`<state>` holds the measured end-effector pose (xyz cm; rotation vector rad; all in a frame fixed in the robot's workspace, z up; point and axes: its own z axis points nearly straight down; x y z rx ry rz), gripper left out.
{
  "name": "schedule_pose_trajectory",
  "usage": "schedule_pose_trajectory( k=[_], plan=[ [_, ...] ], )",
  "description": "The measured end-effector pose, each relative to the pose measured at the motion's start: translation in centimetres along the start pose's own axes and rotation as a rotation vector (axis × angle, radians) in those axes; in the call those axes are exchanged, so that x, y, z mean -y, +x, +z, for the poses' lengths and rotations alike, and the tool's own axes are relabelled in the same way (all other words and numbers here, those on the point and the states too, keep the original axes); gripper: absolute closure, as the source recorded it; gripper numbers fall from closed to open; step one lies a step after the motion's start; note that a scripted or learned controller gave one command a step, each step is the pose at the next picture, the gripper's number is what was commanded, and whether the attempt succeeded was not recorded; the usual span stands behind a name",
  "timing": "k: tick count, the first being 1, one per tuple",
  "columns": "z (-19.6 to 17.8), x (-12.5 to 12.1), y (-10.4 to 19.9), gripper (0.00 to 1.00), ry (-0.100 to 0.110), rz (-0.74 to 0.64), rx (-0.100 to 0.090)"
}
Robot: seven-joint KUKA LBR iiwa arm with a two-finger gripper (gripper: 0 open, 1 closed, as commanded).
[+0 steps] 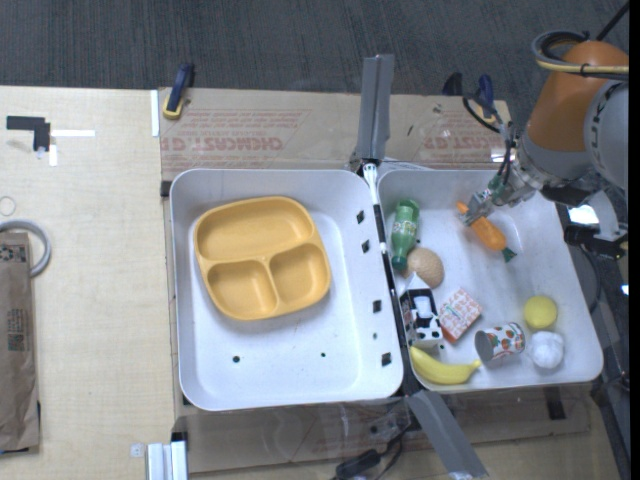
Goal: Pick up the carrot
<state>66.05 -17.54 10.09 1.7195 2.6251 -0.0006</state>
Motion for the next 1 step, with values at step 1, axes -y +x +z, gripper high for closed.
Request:
schedule_pose_trajectory(
  k=[1],
  plan=[
    [-8.88,-3.02,7.03,1.0,0.001,-0.057,-0.002]
  ],
)
